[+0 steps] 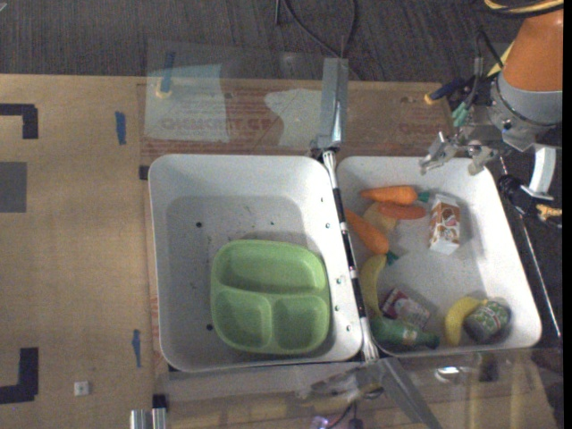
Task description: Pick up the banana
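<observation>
A yellow banana [371, 281] lies along the left wall of the right bin [509, 239], just below an orange carrot [367, 231]. A second, shorter yellow banana-like piece [458, 319] rests near the bin's front right corner, against a round dark can [488, 321]. My gripper [458, 155] hangs over the bin's back right corner, well away from both yellow pieces. Its fingers are spread open with nothing between them.
The right bin also holds two more carrots [393, 195], a small milk carton [445, 224], a red-and-white packet [407, 307] and a green bottle [404, 334]. A green divided plate [270, 296] sits in the left bin [179, 195]. Cables hang by the arm.
</observation>
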{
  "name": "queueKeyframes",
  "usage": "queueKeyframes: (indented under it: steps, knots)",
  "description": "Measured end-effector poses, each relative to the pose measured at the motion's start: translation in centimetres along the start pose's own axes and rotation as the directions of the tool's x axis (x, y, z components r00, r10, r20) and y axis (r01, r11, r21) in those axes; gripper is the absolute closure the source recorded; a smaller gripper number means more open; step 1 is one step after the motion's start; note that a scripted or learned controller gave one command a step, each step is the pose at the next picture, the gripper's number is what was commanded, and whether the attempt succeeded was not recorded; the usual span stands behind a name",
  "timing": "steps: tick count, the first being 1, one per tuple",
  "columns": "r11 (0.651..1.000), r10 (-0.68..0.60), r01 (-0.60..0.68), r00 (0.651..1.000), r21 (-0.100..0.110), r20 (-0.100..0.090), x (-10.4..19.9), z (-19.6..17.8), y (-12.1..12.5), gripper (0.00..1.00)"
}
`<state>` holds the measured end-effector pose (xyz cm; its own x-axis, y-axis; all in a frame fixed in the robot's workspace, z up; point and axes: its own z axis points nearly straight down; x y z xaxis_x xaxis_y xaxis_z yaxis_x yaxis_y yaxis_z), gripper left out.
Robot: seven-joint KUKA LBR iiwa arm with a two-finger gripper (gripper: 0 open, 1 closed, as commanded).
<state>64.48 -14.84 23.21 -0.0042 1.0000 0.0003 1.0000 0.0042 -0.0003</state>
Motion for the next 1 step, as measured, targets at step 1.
queueKeyframes:
  steps: [1]
  knots:
    - [0.985, -0.172, 0.172, 0.985, -0.002, 0.001, -5.32, 9.87, -5.99, 0.00]
